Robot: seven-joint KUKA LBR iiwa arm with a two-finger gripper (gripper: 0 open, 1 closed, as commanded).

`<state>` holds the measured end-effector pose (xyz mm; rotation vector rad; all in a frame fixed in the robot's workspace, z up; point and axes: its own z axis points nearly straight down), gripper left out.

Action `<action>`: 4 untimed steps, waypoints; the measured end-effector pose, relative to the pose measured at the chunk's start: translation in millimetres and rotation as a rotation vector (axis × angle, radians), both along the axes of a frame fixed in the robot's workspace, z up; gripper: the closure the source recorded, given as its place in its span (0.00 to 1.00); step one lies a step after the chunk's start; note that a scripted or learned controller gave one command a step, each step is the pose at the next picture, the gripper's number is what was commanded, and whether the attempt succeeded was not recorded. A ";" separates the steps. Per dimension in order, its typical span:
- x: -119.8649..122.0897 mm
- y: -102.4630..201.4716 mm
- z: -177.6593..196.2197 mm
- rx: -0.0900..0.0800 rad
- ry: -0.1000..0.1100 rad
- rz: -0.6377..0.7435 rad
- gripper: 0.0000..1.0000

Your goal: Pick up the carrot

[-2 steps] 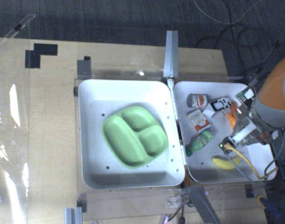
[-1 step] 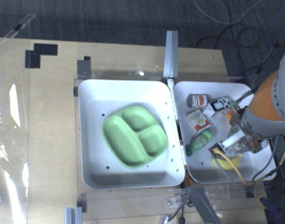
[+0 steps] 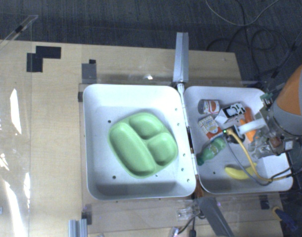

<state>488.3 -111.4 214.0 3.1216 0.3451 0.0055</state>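
The carrot (image 3: pixel 248 116) is an orange piece near the back of the right bin (image 3: pixel 249 90), partly hidden behind the gripper's pale bracket. My gripper (image 3: pixel 263 144) hangs over the right side of that bin, just in front of and to the right of the carrot. Nothing can be seen held in it.
The right bin also holds a small can (image 3: pixel 208 106), a white-and-orange packet (image 3: pixel 208 125), a black-and-white item (image 3: pixel 234 110), a green bottle (image 3: pixel 212 150) and a yellow banana (image 3: pixel 236 172). A green divided plate (image 3: pixel 143 143) lies in the left bin (image 3: pixel 99 181).
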 end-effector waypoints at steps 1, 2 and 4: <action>0.1 1.3 37.2 0.000 -0.001 0.017 1.00; 0.0 55.9 59.2 -0.001 -0.001 -0.012 1.00; -0.8 25.4 45.2 0.000 0.001 0.180 1.00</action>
